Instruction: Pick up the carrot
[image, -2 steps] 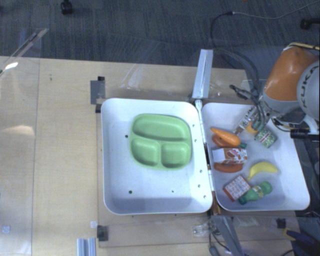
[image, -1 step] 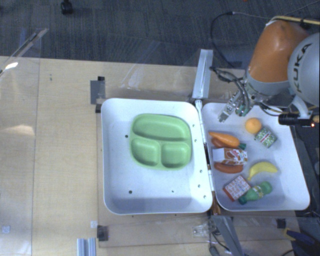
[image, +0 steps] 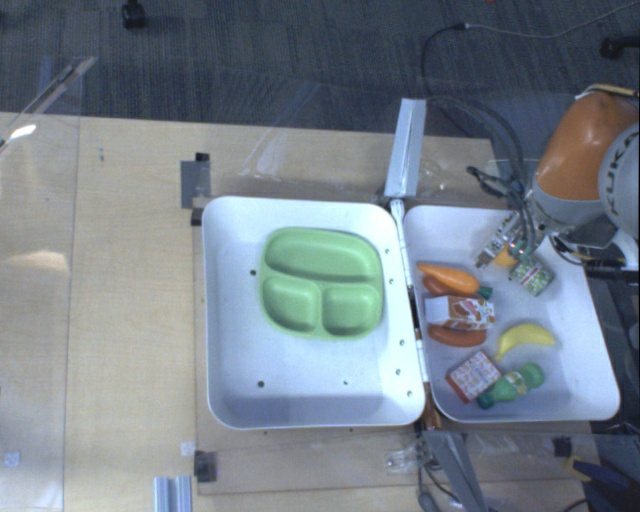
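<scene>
Camera view: the carrot (image: 448, 277) lies in the right bin (image: 590, 395), near that bin's left wall and toward its far half, its long axis running roughly left to right with a slight downward tilt, green stub at the right end. The gripper (image: 503, 243) hangs above the far part of the same bin, so the carrot sits to the left of it and a little nearer the camera; the approach, I judge, is a short shift left and down. Whether the gripper is released or clenched I cannot tell, and nothing is seen held in it.

Counted in the right bin: one carrot, one sausage (image: 455, 336) just below a small printed packet (image: 461, 311), one banana (image: 526, 338), one red carton (image: 473, 376), one green bottle (image: 512, 386), one small green box (image: 532, 275) beside the gripper. The left bin (image: 230, 330) holds one green divided tray (image: 322, 281). One arm, two bins on the worktop (image: 100, 300)
</scene>
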